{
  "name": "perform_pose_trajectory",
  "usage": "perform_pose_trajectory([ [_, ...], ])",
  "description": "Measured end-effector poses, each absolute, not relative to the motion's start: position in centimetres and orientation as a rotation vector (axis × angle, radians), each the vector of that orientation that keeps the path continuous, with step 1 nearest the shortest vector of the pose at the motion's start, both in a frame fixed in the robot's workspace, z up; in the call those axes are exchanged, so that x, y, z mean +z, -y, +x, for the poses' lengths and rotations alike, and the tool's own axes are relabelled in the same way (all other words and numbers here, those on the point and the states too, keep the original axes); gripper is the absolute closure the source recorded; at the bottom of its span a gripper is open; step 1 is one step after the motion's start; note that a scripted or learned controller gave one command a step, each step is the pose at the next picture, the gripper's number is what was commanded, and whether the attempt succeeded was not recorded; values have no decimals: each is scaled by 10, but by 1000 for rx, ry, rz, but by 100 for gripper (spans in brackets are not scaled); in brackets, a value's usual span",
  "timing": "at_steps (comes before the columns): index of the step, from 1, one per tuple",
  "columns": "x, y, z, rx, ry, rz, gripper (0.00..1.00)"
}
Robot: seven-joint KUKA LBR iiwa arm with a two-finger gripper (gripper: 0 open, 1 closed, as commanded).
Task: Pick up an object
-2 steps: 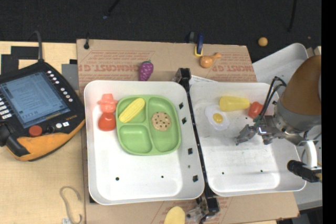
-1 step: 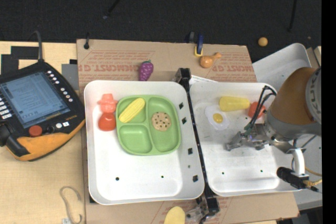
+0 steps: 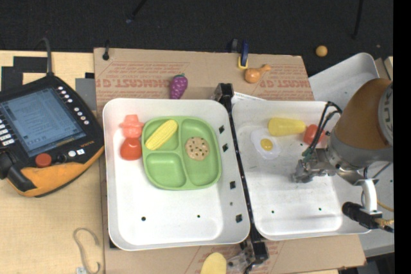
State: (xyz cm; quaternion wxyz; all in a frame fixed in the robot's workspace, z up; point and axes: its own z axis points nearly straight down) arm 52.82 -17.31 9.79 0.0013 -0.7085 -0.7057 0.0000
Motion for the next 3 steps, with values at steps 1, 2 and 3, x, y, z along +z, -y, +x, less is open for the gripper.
perform_pose_trajectory([
  [1,153,170,519,-1,2219,-2225,100],
  [2,216,173,517,-3,2223,-2224,100],
  [3,228,174,518,-1,2221,-2222,100],
])
